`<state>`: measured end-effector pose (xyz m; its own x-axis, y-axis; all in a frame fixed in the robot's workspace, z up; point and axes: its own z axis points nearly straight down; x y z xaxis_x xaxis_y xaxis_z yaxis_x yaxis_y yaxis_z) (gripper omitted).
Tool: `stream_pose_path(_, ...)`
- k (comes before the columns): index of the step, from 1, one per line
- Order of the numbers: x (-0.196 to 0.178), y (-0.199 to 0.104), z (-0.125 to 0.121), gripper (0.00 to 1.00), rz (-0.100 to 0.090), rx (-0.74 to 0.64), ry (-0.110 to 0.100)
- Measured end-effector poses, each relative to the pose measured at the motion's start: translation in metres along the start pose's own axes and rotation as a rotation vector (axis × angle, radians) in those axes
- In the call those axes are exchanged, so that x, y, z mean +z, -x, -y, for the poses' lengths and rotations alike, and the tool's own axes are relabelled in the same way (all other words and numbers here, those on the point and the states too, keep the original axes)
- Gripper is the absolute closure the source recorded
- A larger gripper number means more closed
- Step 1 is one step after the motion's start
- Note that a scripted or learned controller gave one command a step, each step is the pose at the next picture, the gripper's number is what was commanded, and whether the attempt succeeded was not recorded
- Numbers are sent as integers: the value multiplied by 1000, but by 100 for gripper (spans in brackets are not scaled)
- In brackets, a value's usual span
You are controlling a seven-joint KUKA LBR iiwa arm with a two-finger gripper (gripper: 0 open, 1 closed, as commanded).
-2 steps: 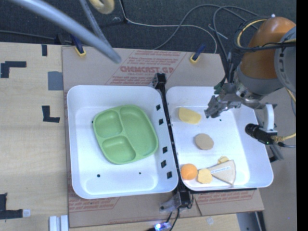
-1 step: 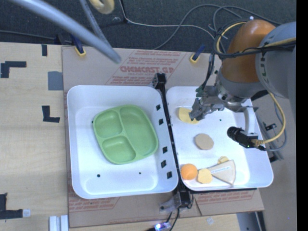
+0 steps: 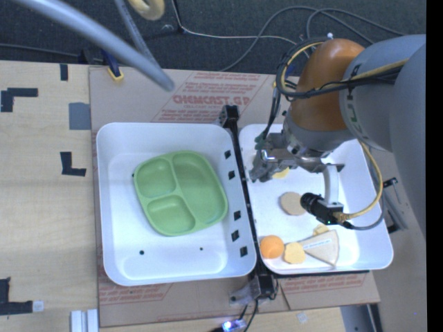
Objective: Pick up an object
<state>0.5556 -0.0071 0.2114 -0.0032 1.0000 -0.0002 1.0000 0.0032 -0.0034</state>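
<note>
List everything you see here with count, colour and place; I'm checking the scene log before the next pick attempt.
bins: two, white, side by side on the bench.
plate: one, green, with compartments, in the left bin.
ball: one, orange, front of the right bin.
yellow piece: one, yellow, touching the ball's right side.
wedge: one, cream, front right of the right bin.
disc: one, tan, middle of the right bin.
cardboard sheet: one, brown, under the bins.
arm: one, grey with an orange band, over the right bin.
claw: one, dark metal, low near the right bin's left wall.
</note>
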Motion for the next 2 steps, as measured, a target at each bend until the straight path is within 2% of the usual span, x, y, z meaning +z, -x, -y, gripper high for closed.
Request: stream_pose_path(2,-23,-109,27,100,-1,-3,2)
